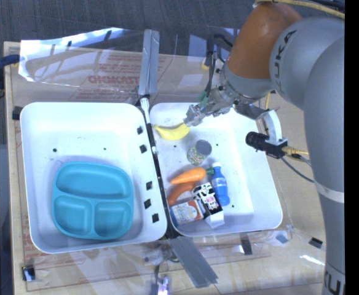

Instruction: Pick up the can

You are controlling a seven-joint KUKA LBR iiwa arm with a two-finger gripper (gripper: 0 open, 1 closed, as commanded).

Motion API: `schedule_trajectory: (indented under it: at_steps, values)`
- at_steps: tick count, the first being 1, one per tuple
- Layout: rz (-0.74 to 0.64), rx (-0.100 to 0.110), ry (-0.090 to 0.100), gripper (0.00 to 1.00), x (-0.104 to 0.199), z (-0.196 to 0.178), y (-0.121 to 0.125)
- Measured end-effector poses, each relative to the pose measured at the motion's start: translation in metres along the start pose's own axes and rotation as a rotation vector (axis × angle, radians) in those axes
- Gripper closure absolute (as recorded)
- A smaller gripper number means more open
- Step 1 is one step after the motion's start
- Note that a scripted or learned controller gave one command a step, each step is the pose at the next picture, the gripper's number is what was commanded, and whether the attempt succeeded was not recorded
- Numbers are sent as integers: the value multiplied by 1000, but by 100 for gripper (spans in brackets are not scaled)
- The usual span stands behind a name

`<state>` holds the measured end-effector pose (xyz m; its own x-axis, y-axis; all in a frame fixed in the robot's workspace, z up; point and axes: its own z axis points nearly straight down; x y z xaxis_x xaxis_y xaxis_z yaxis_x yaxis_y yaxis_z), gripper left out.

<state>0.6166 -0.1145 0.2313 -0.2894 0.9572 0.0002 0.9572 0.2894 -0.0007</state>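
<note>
Over the right bin's [262, 189] far end the gripper [195, 115] hangs beside the banana [172, 131] — jaws slightly parted, nothing between them — so the approach seems under way, and next it must shift nearer to the can [199, 152] below.

Dark grey carpeted floor [75, 8] around a pale wooden bench [106, 72], clear plastic sheeting [69, 45] glinting along its far edge.

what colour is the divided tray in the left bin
Light blue, teal-leaning. The divided tray shows plainly in the camera view.
</note>
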Motion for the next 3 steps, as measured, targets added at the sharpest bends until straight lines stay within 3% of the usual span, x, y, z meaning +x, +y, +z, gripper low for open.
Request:
schedule_trajectory:
  at_steps: [1,2,3]
  values:
    - [1,1,0,0,0,0,0]
    - [-6,-10,-5,0,-32,99,-67]
    - [-16,-40,-31,0,-91,110,-11]
